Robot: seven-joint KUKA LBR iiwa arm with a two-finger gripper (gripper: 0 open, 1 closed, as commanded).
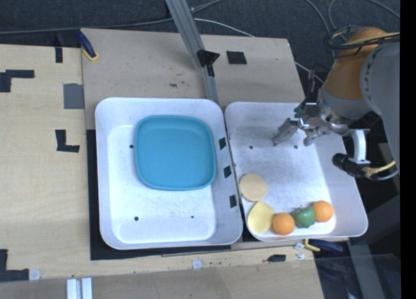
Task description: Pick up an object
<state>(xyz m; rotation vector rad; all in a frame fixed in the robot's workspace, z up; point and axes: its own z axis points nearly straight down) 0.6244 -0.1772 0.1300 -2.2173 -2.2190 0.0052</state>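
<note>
White plastic forms both shallow bins on the bench. The left bin [110,181] contains one blue square plate [174,152], lying flat near its centre. The right bin [338,187] contains five small items grouped at its near edge: a pale round disc [253,186], a yellow piece [260,217] just beside it, an orange ball [283,223], a green item [303,217] and a second orange ball [322,211]. The gripper [298,134] stands over the right bin's far portion, well apart from those items, fingers spread with nothing between them.
</note>
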